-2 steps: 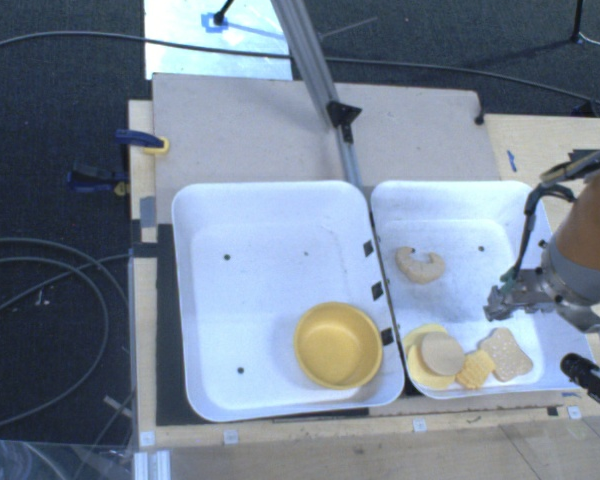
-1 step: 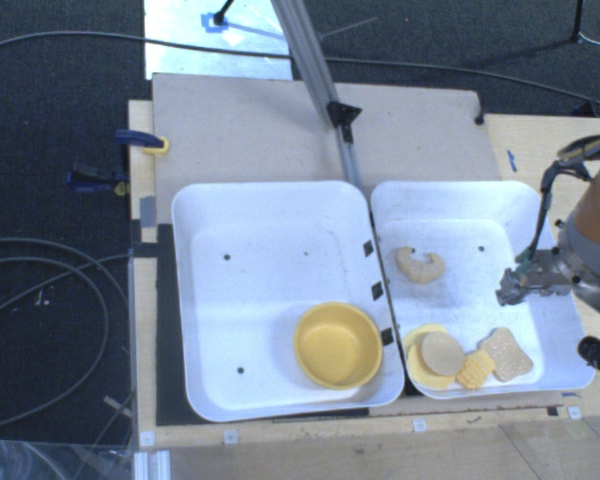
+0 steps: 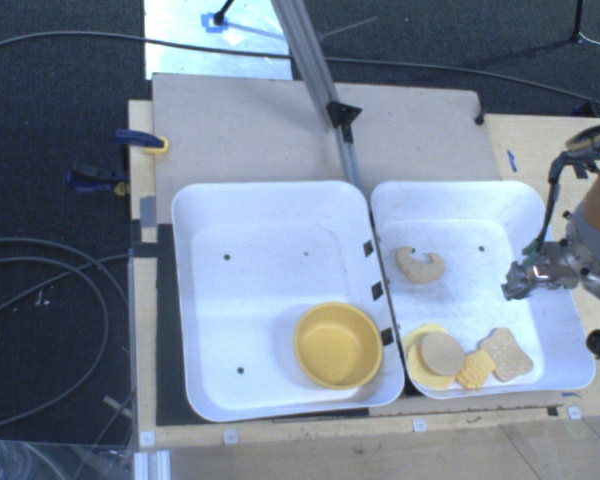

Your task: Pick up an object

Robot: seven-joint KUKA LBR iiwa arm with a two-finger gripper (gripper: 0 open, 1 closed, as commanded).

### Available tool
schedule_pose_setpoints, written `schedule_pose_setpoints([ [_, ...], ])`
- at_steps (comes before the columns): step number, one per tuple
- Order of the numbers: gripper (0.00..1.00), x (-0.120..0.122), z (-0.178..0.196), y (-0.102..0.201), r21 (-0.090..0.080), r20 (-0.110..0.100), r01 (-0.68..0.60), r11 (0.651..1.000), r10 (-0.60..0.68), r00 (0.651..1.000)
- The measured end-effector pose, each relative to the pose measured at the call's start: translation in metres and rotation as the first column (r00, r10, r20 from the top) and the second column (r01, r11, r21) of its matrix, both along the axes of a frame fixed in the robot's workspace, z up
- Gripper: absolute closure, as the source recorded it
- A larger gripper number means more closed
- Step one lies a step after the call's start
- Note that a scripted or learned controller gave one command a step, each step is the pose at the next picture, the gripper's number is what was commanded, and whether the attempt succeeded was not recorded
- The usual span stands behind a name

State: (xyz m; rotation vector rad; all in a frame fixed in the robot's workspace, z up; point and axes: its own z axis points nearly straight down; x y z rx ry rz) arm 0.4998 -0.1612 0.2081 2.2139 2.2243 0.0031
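A yellow bowl [image 3: 338, 344] sits upright near the left bin's [image 3: 195, 208] front right corner. A curved beige croissant [image 3: 420, 265], round cracker [image 3: 442, 353], yellow waffle [image 3: 474, 370] and toast slice [image 3: 507, 354] lie in the right bin [image 3: 525, 203].

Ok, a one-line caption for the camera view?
End effector over right bin near croissant; yellow bowl in left bin.

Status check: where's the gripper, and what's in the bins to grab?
Gripper over right bin, east side, nothing seen between fingers. Croissant mid-bin; yellow plate, waffle, toast bunched at front. Yellow bowl in left bin.
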Motion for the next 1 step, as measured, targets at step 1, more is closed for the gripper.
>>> schedule_pose_setpoints([
  [1, 1.0, 0.0039, 0.0138, 0.0519, 0.002, 0.001, -0.006, 1.0, 0.006, 1.0],
])
